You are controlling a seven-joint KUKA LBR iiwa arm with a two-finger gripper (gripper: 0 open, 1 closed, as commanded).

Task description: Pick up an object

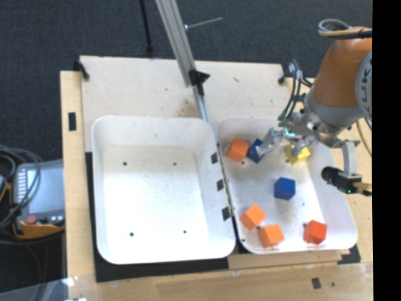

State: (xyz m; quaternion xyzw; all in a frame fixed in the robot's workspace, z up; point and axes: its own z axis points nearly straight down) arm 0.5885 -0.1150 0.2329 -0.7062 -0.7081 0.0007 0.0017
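In the camera view, the tool (270, 142) is low over the far part of the right bin (332, 227), reaching in from the right. Its tip is just beside a small blue block (255, 152), which is partly covered by it. I cannot tell if the tool is apart or together, and no block can be seen between its parts, so I would not say that it holds anything.

The relation that matters is this: the small blue block lies directly at the tip of the tool, on its left side, and an orange block (237, 150) touches or nearly touches the blue one further to the left. A yellow block (297, 153) lies on the other side, just under the wrist. In my judgement the small blue block is the nearest candidate, but the orange neighbour leaves little room on that side.

The count in the right bin: four orange blocks, namely the one already named, two close together at the near edge (254, 216) (271, 235), and one in the near right corner (315, 232); two blue blocks, the second one (284, 188) standing alone in the middle; one yellow block. The left bin (113, 137) on the tabletop (138, 86) contains no blocks.
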